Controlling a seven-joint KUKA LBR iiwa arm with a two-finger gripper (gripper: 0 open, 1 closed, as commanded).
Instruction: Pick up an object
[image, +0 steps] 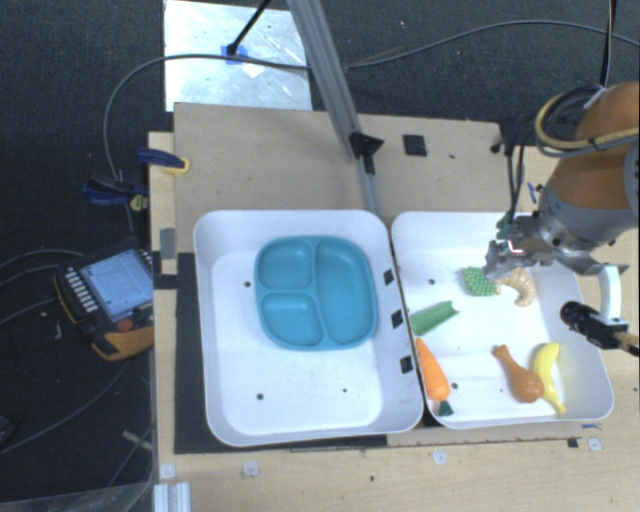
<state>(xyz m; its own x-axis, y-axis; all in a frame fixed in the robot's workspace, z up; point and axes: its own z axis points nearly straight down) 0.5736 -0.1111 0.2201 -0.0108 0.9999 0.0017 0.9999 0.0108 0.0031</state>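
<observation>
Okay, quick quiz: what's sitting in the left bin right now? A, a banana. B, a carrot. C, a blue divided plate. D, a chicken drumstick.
C: the blue divided plate lies in the left bin, while the banana, carrot and drumstick are all in the right bin.

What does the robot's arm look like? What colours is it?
The arm comes in from the right. It is chunky and rounded, grey with a big orange band above the wrist. Thin black cables loop around its top and hang down beside it. At the end sits a small grey metal claw. A white piece with a black knob sticks out lower down.
</observation>
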